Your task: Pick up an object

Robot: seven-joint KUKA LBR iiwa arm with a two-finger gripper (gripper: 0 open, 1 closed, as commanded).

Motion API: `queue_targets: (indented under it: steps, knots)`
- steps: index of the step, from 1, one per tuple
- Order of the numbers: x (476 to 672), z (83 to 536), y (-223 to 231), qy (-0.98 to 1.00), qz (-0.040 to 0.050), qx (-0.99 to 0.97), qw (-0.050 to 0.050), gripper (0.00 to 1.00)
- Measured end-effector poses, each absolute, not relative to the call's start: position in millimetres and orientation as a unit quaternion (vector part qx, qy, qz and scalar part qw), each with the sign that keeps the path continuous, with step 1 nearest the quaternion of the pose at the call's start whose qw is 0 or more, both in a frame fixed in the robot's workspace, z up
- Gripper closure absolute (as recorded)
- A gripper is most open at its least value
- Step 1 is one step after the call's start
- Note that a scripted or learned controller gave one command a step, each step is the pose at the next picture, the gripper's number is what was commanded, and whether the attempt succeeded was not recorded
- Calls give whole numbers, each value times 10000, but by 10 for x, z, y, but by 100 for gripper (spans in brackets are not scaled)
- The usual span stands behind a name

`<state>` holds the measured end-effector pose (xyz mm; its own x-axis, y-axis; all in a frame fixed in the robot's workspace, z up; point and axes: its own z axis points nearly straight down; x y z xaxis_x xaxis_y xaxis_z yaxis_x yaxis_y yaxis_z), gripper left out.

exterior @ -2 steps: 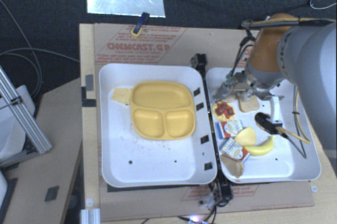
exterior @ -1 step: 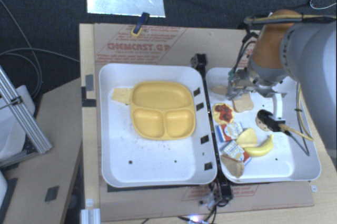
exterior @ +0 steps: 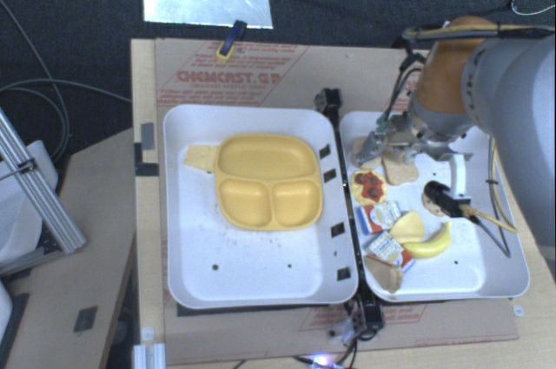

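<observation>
Camera view had the gripper (exterior: 382, 141) low over the right bin (exterior: 499, 276), well beyond the banana (exterior: 432, 243), up toward the bin's far left corner. Whether it was open or closed could not be told, and nothing was seen in its grasp. A tan slice (exterior: 401, 172) lay just beside it, also beyond the banana, with a red piece (exterior: 369, 185) and packets (exterior: 380, 216) crowding the floor left of the banana. The slice looked light, thin and fairly stiff; lying flat, it offered little to pinch, so a hold across its two opposite edges seemed the best bet, and it might skid. The middle wall (exterior: 346, 185) stood close on the left, leaving scant clearance there. Right of the banana the floor was bare, with room to lift away.
</observation>
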<state>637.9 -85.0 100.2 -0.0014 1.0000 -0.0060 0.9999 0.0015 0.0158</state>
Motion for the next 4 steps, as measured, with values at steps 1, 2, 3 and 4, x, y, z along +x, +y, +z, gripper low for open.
queue_targets:
  steps: [1,2,3,4]
  knots:
    - [6713,871,-1022,7087,24,7055,18,0]
    - [6623,876,-1030,7079,26,7063,38,0]
    - [6459,881,-1116,7076,31,7066,43,0]
    - [6486,1016,-1119,7083,49,7059,72,100]
